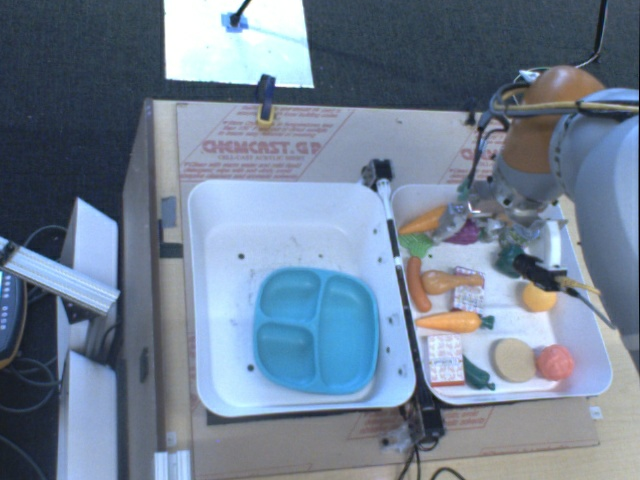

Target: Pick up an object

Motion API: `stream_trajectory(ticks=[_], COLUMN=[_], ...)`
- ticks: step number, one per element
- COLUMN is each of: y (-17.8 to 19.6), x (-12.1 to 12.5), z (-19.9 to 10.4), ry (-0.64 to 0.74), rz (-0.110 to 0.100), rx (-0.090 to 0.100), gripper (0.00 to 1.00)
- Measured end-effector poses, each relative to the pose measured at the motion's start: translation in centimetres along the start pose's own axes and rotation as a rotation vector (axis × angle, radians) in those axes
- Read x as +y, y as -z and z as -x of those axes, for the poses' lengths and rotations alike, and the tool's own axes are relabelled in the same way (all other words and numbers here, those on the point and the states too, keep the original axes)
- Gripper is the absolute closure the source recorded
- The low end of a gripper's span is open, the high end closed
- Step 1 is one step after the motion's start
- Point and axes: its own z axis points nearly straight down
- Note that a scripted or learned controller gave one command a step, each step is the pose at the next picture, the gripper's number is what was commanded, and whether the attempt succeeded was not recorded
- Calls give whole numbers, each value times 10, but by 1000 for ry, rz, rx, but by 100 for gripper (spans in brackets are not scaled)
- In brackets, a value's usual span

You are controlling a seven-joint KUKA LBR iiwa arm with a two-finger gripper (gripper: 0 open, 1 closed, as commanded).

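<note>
Your tool (487,220) sits low in the right bin (600,368), near the desk's far right corner, apparently over a purple item (462,234); its grip you cannot tell.

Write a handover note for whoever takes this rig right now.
Pincer: low over the far end of the right bin, among the toy food; finger state unreadable, nothing visibly held.
Right bin items: two carrots, a chicken drumstick, a purple piece, a yellow fruit, a tan disc.
Left bin: a blue divided plate.
Done: no pick confirmed.
Left: grasp and lift one object.
</note>
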Motion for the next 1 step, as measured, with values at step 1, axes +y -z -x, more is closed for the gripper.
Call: stream_trajectory(ticks=[1], y=[10], x=[0], z=[0], ry=[1], rz=[1], rx=[-1], gripper=[100])
